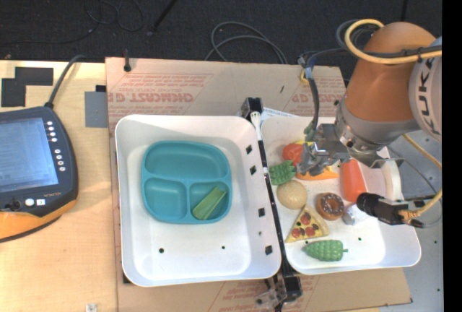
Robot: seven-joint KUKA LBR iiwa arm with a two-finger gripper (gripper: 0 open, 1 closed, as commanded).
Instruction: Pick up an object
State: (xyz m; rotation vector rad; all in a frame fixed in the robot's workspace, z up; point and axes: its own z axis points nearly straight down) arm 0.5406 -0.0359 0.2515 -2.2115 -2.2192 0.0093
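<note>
Now the end effector (312,156) is hanging low over the right bin's (404,254) far left corner, wrist bending down from the right. Whether it is gripping anything, I cannot tell. Just beneath are lying a red tomato (292,152) and an orange piece (319,173): light, hard, slippery plastic toys, probably best pinched across the middle.

A flat sheet of printed cardboard (188,87) lies on the worktop (58,260) under the two white bins. To the left, a control pendant (32,162) with a lit screen and an orange underside rests on the worktop, its cable running up toward the back. Dark patches (25,83) mark the worktop's far left corner. Black cables (238,40) loop across the dark floor behind.
</note>
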